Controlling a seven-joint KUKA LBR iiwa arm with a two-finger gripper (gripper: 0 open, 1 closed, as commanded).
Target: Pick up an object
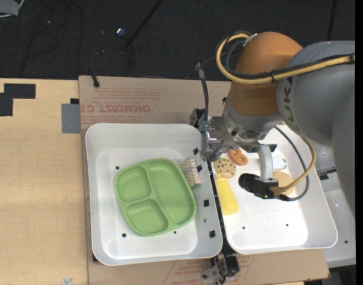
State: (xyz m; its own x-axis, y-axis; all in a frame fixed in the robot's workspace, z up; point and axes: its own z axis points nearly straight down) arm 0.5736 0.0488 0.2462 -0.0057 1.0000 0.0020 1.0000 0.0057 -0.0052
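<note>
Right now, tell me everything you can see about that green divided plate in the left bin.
The green divided plate is a light green tray with rounded corners that looks like matte plastic. Raised ridges split it into three compartments, one long and two smaller. It lies flat, right side up, turned at a slant on the floor of the left bin, nearer the right wall. A small patterned piece rests against its upper right corner. No food lies in its compartments.
</note>
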